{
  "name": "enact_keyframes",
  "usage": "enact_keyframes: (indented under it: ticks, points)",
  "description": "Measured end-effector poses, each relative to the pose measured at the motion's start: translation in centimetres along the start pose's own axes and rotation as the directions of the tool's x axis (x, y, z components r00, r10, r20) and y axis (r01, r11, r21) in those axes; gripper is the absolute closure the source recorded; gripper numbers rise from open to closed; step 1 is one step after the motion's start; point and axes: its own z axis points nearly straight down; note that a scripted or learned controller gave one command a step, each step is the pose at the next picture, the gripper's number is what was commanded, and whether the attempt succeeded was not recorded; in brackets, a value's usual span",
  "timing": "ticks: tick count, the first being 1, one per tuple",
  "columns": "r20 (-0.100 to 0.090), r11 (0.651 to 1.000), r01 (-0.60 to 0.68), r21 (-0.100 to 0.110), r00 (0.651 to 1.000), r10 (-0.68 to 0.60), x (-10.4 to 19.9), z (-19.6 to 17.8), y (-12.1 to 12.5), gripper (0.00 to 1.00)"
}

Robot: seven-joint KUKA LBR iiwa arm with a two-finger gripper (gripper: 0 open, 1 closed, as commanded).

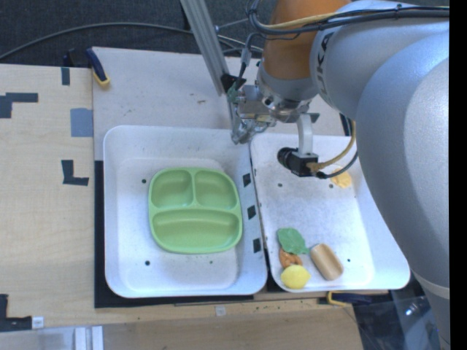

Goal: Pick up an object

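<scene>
The grey arm [394, 79] with its orange band reaches in over the table [44, 195], and its claw [242, 132] hangs above the far end of the wall where the two white bins meet; I cannot tell from this slant how the claw is set, and nothing is seen in it. The left bin [120, 268] carries a green divided plate [195, 210], lying flat: it looks like stiff, light, smooth plastic, and a hold on its raised rim would likely serve better than one on its slick face. In the right bin [365, 217] the small things lie well apart from the claw, clustered at the near edge: a tan roll-shaped piece [326, 261], probably light and firm, best pinched across its short width; just beside it a yellow lemon-like piece [295, 277], rounded and so liable to slip out; a small orange piece [290, 257] with a green leaf [292, 240] lying on it, thin and probably limp. An orange-yellow bit [343, 181] sits by the far right wall, too small to judge.
</scene>
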Motion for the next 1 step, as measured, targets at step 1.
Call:
enact_keyframes:
  ticks: [1]
  points:
    - [0.000, 1.000, -0.001, 0.000, 1.000, 0.001, 4.18, 0.45, 1.39, 1.00]
